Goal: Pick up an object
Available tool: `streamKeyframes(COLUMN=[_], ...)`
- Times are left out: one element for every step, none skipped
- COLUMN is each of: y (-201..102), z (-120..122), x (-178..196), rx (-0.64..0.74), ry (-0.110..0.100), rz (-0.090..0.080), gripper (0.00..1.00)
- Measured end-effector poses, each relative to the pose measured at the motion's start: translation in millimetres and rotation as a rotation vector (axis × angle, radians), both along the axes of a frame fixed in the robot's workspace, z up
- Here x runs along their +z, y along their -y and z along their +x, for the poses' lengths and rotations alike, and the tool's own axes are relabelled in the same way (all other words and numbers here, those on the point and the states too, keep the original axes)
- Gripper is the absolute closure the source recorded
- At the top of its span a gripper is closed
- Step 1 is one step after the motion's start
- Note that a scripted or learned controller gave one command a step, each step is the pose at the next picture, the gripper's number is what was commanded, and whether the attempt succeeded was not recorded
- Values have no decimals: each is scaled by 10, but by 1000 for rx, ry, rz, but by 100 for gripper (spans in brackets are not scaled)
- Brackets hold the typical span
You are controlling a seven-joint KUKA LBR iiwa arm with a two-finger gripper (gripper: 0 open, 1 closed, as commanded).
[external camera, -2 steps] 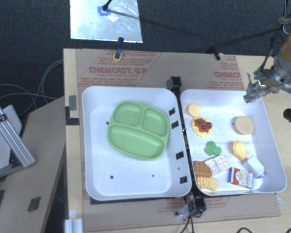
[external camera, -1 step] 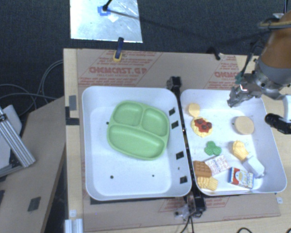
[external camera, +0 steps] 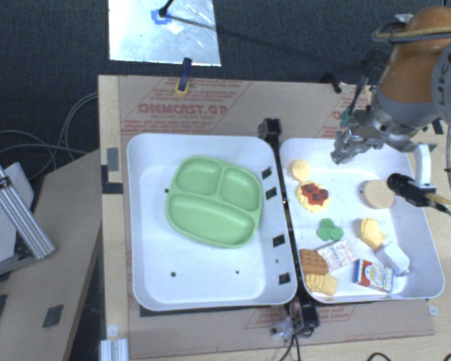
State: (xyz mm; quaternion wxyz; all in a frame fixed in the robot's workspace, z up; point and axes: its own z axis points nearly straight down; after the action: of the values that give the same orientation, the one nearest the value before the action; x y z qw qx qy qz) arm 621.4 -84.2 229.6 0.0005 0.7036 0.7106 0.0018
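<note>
The right white bin (external camera: 425,265) holds several toy foods: a small yellow piece (external camera: 300,171), a pizza slice with red topping (external camera: 313,196), a tan round cookie (external camera: 377,194), a green broccoli piece (external camera: 330,230), a yellow chunk (external camera: 373,233), waffle crackers (external camera: 316,268), a white packet (external camera: 339,255) and a small carton (external camera: 374,275). My gripper (external camera: 341,153) hangs over the far edge of this bin, above and right of the small yellow piece, with nothing seen between its fingers.
The left white bin (external camera: 150,277) carries a green divided plate (external camera: 213,201). A black divider (external camera: 276,194) runs between the bins. A black cylinder (external camera: 407,189) juts in beside the cookie. Cardboard lies under both bins, and a shiny sheet (external camera: 164,21) lies behind.
</note>
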Motion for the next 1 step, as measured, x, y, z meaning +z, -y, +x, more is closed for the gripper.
streamKeyframes(y=[-553], z=[20], x=[-80], rx=[0], ry=[-2], rz=[0], gripper=[100])
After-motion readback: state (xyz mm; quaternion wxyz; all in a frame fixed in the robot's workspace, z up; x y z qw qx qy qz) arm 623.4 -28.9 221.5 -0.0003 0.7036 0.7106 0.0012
